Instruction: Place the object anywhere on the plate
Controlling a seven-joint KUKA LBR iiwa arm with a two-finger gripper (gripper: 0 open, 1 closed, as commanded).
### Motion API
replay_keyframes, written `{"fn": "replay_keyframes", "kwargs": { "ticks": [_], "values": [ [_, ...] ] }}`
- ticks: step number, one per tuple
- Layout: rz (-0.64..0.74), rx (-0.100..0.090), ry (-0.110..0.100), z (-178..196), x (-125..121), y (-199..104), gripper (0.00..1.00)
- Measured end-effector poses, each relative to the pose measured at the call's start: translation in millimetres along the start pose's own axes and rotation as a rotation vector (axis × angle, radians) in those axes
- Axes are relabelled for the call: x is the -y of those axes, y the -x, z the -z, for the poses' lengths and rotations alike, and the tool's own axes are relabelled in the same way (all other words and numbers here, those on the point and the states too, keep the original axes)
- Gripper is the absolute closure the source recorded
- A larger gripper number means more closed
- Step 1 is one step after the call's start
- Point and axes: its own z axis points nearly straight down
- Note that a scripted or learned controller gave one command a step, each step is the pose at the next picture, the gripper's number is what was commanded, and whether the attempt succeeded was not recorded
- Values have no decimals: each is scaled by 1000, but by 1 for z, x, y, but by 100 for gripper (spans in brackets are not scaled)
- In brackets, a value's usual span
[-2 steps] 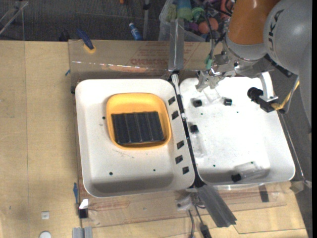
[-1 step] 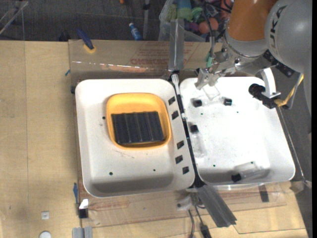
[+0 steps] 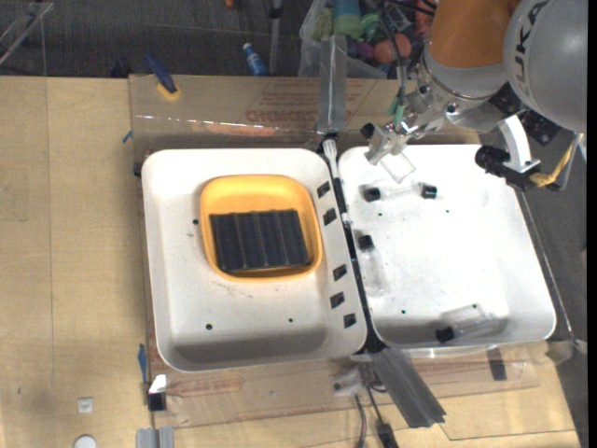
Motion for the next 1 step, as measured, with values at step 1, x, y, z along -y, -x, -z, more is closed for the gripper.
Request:
{"fn": "replay_keyframes", "kwargs": {
  "ticks": [1],
  "values": [
    [80,0,0,17,2,5,100]
  ]
}}
